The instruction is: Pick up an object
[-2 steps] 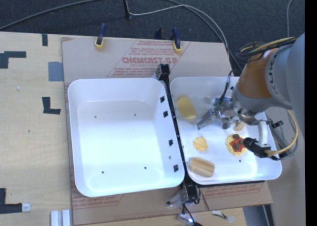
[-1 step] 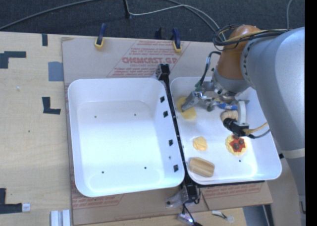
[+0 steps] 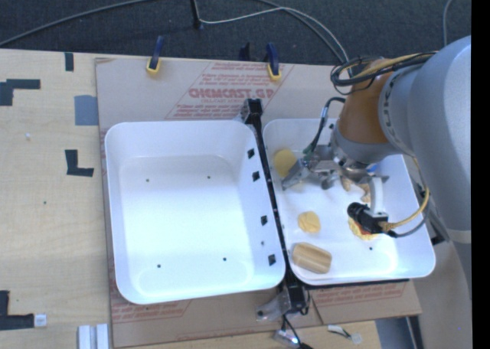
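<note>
Two shallow white bins sit side by side on a cardboard sheet [image 3: 222, 91] clamped to the bench, we judge so that the plastic trays cannot slide while the arm works; the left bin [image 3: 184, 213] has only its smooth, glossy floor with a few small dark dots, while the right bin [image 3: 406, 259] holds everything worth picking. We see the grey arm [image 3: 429, 133] with its orange band reaching in from the right and bending down over the far half of that right bin, so the gripper [image 3: 310, 174] hangs low near the dividing wall. Its metal fingers point left toward a pale yellow rounded piece [image 3: 284, 160] lying just beside them, but we cannot tell whether they are spread or pressed together, and nothing is visibly between them. Nearer to us lies a tan, loaf-shaped block [image 3: 311, 257], matte and soft-edged, against the near wall. Between it and the gripper rests a small yellow lumpy piece [image 3: 309, 222], and to the right a yellow-and-orange item [image 3: 360, 226] sits partly under a black fitting. Any of these could serve as the object; the pale piece looks closest.
</note>
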{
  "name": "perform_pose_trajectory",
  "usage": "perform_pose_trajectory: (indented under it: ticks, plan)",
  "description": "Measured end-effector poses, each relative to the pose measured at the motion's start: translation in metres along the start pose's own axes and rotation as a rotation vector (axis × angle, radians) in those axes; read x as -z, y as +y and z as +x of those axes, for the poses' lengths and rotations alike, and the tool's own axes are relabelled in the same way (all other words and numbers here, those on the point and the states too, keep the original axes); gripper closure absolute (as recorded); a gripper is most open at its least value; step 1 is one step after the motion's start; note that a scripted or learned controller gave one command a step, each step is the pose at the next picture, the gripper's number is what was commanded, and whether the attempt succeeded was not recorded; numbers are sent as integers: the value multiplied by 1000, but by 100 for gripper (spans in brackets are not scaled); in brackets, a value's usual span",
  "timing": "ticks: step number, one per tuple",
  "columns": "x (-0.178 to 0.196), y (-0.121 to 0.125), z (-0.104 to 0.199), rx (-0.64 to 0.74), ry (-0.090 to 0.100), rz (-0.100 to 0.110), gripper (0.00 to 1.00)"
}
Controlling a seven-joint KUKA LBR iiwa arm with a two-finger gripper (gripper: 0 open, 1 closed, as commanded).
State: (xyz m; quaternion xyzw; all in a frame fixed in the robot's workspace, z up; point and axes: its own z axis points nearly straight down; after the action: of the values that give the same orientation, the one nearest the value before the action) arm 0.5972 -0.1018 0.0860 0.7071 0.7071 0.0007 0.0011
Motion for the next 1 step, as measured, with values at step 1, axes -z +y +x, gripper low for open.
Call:
perform_pose_trajectory:
  ticks: [1]
  plan:
    - [-2, 70, 2, 1, 0, 2, 0]
